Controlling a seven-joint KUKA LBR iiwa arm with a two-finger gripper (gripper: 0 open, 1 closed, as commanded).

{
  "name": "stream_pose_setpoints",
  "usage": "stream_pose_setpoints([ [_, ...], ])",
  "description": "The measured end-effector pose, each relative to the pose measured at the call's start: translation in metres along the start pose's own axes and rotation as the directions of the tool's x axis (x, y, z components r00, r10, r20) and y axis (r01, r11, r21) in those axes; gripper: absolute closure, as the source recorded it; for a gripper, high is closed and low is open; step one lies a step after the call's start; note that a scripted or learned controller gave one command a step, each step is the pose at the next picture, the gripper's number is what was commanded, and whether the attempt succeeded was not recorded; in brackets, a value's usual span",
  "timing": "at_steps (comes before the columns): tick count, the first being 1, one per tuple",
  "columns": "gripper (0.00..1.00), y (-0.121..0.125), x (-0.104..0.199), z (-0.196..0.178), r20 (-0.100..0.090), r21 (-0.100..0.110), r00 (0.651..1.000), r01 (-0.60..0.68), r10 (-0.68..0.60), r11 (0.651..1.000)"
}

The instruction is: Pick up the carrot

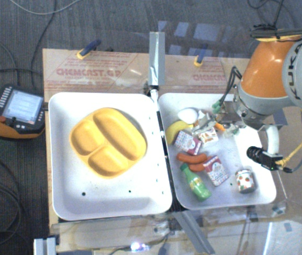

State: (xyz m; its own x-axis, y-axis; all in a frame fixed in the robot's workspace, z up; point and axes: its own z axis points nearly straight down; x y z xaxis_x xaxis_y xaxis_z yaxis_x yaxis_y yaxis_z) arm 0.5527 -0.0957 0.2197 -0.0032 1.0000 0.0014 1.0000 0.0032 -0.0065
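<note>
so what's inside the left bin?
The left bin holds one yellow divided plate, three compartments, nothing visible in them. Whatever lies under the plate is covered, so that cannot be told.

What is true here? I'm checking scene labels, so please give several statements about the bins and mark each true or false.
1. The yellow divided plate lies in the left bin. True.
2. The green bottle lies in the left bin. False: it lies in the right bin.
3. The banana lies in the right bin. True.
4. The gripper hangs above the left bin. False: above the right bin's far side.
</note>
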Motion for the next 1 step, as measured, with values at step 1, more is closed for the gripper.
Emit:
stream_pose_setpoints([
  [1,0.0,0.0228,-0.0585,0.0153,0.002,-0.001,1.0,0.027,-0.027,1.0],
])
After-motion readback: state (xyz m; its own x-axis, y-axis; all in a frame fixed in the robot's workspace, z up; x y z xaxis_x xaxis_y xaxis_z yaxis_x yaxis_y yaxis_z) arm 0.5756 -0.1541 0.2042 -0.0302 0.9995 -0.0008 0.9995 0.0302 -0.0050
